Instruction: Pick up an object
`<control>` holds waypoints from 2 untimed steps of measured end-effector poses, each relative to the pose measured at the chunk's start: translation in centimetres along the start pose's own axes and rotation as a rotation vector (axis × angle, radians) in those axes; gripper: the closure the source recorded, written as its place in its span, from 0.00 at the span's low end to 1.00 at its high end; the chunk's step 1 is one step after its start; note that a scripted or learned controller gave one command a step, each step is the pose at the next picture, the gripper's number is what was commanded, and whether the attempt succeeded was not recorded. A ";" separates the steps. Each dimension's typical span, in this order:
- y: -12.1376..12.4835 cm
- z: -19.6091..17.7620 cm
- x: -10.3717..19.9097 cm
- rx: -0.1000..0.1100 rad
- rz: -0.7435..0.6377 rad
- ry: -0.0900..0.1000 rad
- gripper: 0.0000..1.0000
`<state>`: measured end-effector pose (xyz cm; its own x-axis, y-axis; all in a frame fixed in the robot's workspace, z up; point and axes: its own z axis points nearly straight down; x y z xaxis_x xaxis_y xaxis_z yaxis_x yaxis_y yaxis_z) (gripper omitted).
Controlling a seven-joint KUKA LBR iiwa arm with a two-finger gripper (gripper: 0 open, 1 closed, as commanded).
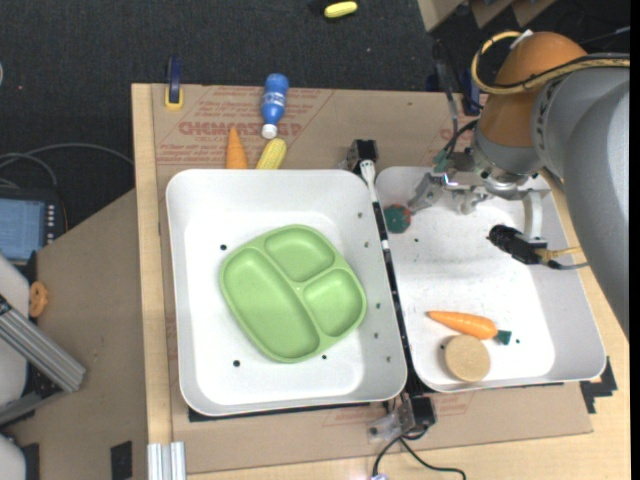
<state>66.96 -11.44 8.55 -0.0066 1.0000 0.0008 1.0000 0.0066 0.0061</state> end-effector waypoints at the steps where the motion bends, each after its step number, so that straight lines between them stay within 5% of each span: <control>1: -13.2 -0.4 2.1 0.018 0.009 0.003 0.00; 2: -19.4 0.0 1.0 0.014 0.010 0.001 0.00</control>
<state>47.53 -10.56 8.39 0.0039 1.0000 0.0023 1.0000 -0.0039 -0.0082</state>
